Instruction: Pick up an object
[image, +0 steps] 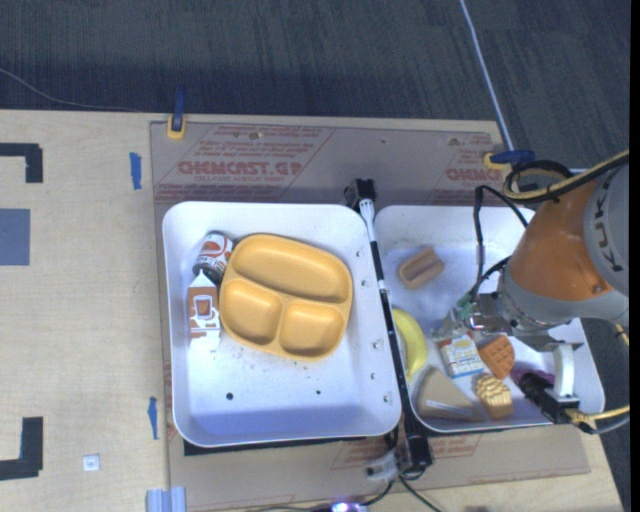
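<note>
In the right bin my gripper hangs low over the middle, reached in from the right. Just below it lies a small white carton with a red and blue label, with an orange cracker-like piece beside it. A tan waffle-like piece and a beige wedge lie nearer the front. A yellow banana rests along the bin's left wall. A brown bread roll sits at the back. Nothing can be seen held in the gripper.
The left bin holds a large yellow divided tray, a small can and an orange and white carton along its left side. A black clamp stands between the bins at the back.
</note>
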